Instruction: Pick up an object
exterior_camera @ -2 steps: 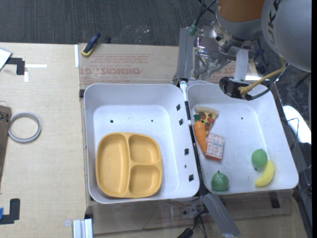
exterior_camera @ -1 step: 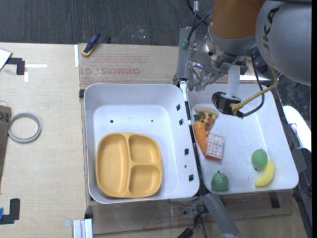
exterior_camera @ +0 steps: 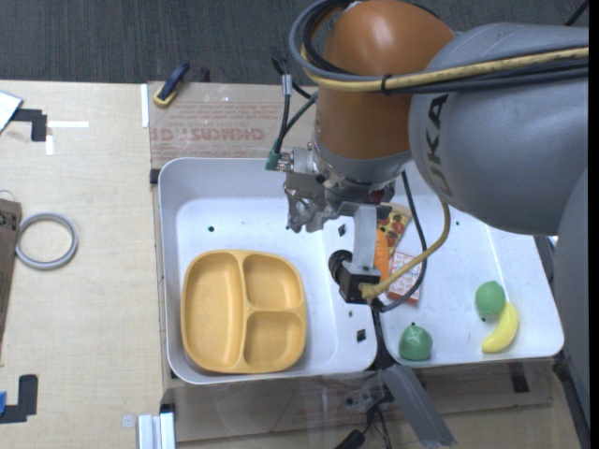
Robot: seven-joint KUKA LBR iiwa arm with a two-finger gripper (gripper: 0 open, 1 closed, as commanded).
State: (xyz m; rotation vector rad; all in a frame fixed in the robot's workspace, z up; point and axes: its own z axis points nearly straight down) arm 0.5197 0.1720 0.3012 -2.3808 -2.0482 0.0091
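The bulky grey arm (exterior_camera: 505, 129) is showing a glossy, rounded orange band (exterior_camera: 384, 45); black cables (exterior_camera: 298, 40) are looping beside that band, and a yellow cable (exterior_camera: 487, 67) is crossing the grey shell.

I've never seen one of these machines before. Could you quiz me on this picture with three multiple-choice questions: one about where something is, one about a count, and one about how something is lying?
1. Where is the yellow plate?
A. on the bench outside the bins
B. in the right bin
C. in the left bin

2. How many compartments does the plate have?
A. two
B. three
C. five

3. How does the plate lie?
A. flat, right side up
B. flipped upside down
C. standing on its edge

Answers:
1. C, since the left bin's white walls surround the plate.
2. B, since raised ridges split it into one long section and two smaller ones.
3. A, since the hollows of its compartments face upward.
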